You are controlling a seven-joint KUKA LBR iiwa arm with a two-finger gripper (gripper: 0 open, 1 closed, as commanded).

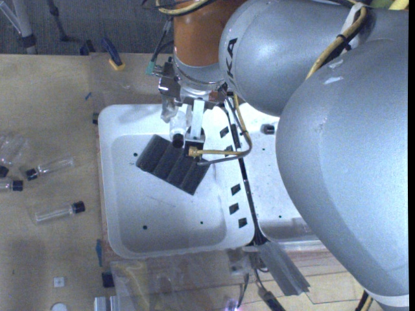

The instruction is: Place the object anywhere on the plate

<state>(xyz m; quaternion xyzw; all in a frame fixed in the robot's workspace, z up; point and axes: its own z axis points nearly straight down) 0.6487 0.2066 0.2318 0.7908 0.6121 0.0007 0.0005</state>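
Hovering right over the top edge of a dark ribbed slab [167, 166], the end effector [183, 133] is pointed straight down into the left bin [130, 232]. I honestly can't tell whether it's open or closed, or carrying anything; the wrist hardware and a brass fitting crowd that spot.

My guess is the slab is the plate for this task. It lies flat and turned at an angle, toward 12 o'clock from the bin's middle, and the end effector sits at its 1 o'clock corner. That would make sense for a drop, since anything let go there lands on the ribs rather than on bare bin floor. It's near the edge though, so a small object could roll off toward 12 o'clock.

A few clear vials [58, 210] with dark caps lie loose on the surface [45, 109], out at 9 o'clock from the bin and well apart from it. Whether the object is one like those, I can't say.
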